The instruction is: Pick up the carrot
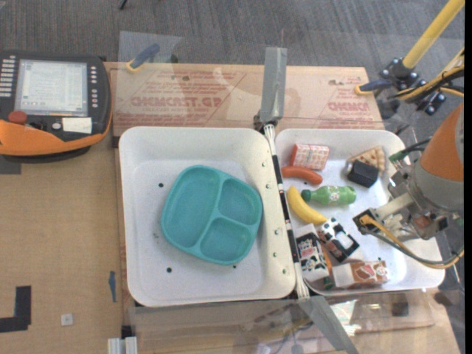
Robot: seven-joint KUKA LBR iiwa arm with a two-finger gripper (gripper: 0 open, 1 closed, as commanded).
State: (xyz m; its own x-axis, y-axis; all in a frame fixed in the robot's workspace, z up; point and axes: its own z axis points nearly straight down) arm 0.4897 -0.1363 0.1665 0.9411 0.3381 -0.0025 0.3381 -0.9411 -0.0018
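- The grey two-finger gripper hangs over the right white bin's right side; spread or closed, I cannot tell.
- The long orange toy carrot lies well apart from it, near the bin's left wall.

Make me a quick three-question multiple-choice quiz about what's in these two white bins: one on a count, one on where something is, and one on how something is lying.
1. How many compartments has the teal plate?
A. two
B. three
C. five

2. Where is the carrot?
A. on the teal plate
B. on the bench outside the bins
C. in the right bin

3. How is the green bottle placed?
A. lying on its side
B. standing upright
C. standing on the teal plate

Answers:
1. B, one large section and two smaller ones show.
2. C, it lies just below the pink box.
3. A, its length runs flat along the bin floor.
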